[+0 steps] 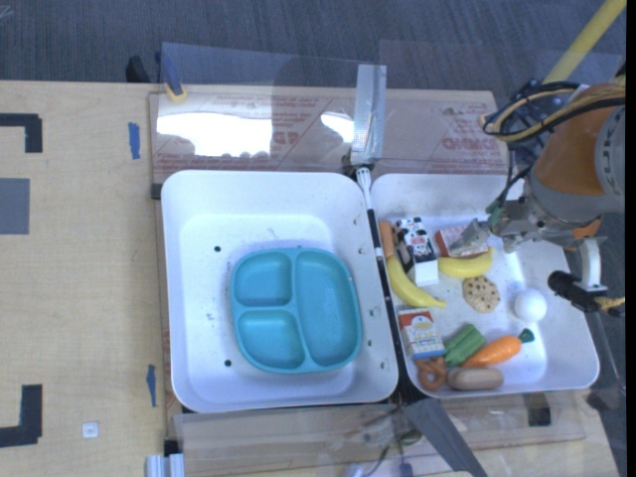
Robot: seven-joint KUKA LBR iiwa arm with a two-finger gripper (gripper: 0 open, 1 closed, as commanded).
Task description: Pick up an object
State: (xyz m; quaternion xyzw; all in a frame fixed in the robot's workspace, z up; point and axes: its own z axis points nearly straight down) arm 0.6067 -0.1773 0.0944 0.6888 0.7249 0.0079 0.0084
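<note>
The right white bin [571, 366] holds several toy foods. My gripper [484, 231] hangs over the bin's upper middle, right beside a small reddish-grey packet [455, 239] and just above a short yellow banana [465, 264]. A cow-patterned carton [414, 238] stands left of the packet. Below lie a long banana [401, 282], a cookie [481, 292], a white ball [530, 305], a carrot [493, 351], a green vegetable [462, 342], a brown sausage [475, 378], a pretzel [431, 371] and a small printed box [422, 332]. Nothing shows between the gripper's tips.
The left white bin [189, 227] carries a blue divided plate [295, 308]. A clear plastic wall [268, 117] rises behind the bins, with a metal post [369, 107] at the divide. The grey arm with its orange band [581, 157] enters from the right.
</note>
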